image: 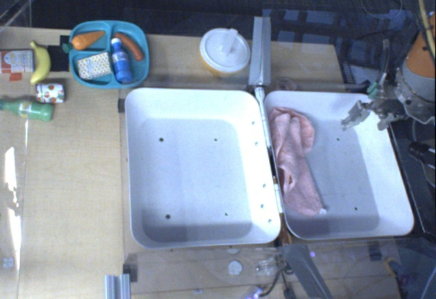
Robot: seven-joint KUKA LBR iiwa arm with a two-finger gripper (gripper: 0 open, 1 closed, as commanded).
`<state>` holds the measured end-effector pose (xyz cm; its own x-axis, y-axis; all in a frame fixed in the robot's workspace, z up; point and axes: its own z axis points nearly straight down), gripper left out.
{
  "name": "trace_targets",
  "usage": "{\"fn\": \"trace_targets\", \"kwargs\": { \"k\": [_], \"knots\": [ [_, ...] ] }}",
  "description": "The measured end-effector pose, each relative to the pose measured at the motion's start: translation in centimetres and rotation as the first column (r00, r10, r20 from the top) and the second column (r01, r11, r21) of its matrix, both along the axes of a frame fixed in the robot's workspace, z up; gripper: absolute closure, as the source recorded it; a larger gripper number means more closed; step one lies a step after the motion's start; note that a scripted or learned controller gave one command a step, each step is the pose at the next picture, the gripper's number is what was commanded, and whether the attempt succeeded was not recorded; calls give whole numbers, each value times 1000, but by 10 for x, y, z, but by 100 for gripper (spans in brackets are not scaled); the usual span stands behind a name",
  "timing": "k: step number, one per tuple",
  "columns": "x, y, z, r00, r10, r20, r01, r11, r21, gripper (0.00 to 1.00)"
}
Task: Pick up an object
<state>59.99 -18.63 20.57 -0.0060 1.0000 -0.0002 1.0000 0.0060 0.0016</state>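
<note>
Jaws (366,114) of mine hang over the upper right corner of the right bin (381,223), carried in from the right on my grey arm with its orange band (420,52). Whether they stand apart or together I cannot tell — they read as a small cluster of pale metal with nothing visibly between them.

Well to the left of them, inside the same bin, lies the pink cloth (294,161). It is soft and rumpled, folded into a long, narrow strip with ridges running down it. Its long axis runs from the bin's far edge toward the near edge, tilting slightly rightward as it comes nearer, and it hugs the bin's left wall, just beside the seam where the two bins meet. The far end is wider and bunched; the near end tapers.

Both bins are shallow, smooth white trays with rounded corners and a few small dark dots on their floors. The left bin (197,236) sits side by side with the right one on the pale wooden counter (61,189).

Beyond the bins stands a round white lid on a yellow container (225,51). Further left is a teal divided plate (109,54) holding toy food (an orange carrot shape, a blue bottle, a sausage shape), and beside it a yellow banana (41,63), a small can (50,92) and a green bottle (27,109) lying on its side.
</note>
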Motion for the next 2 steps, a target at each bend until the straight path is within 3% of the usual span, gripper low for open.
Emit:
{"fn": "trace_targets", "kwargs": {
  "k": [1, 2],
  "knots": [
    [27, 31, -110, 987, 162, 4, -162, 987, -2, 0],
    [35, 90, -117, 974, 227, 7, -227, 974, -2, 0]
  ]
}}
